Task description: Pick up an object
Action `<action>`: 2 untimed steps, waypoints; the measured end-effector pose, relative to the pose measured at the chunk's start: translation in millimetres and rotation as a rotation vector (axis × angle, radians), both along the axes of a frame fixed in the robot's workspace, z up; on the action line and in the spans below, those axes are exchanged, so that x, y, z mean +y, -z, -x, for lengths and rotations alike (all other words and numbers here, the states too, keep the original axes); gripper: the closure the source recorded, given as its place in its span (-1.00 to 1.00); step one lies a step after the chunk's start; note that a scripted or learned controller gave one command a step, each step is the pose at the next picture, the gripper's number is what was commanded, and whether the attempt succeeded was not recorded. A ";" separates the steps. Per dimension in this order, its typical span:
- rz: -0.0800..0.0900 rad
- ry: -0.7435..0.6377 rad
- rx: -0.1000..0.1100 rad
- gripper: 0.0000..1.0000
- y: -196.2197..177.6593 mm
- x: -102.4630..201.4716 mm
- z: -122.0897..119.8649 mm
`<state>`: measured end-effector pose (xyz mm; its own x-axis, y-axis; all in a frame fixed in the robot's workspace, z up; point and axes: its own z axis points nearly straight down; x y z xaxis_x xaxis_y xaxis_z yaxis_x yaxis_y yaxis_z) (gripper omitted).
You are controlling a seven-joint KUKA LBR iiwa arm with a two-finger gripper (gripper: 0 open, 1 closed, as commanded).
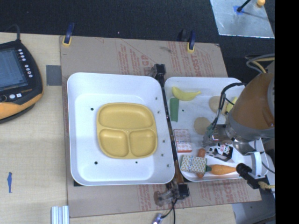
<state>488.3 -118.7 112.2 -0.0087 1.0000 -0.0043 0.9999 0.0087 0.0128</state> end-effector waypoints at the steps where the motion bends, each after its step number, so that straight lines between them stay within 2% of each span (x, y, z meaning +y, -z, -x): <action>1: 0.002 -0.007 0.000 1.00 -10.5 -0.9 -1.2; 2: -0.003 0.002 0.014 1.00 -29.6 -7.6 11.6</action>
<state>476.7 -126.3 141.7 -0.0067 1.0000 -0.0010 1.0000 0.0067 -0.0015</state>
